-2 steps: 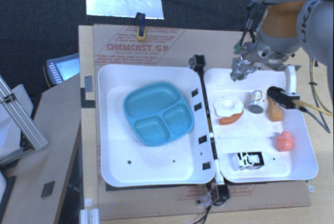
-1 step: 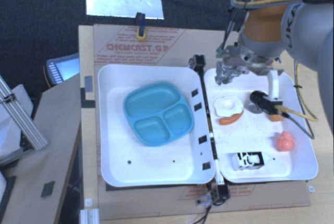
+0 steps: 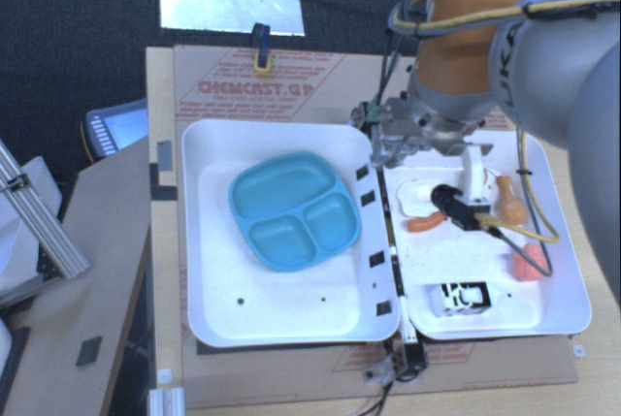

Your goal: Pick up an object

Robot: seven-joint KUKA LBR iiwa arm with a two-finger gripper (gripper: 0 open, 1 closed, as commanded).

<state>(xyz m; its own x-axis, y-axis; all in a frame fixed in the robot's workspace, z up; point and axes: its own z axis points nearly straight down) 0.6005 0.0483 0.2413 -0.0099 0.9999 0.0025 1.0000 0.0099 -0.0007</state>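
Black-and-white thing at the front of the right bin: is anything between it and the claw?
Yes. Between the claw and the black-and-white thing lie a flat white piece and a small orange stick, both low in the right bin.
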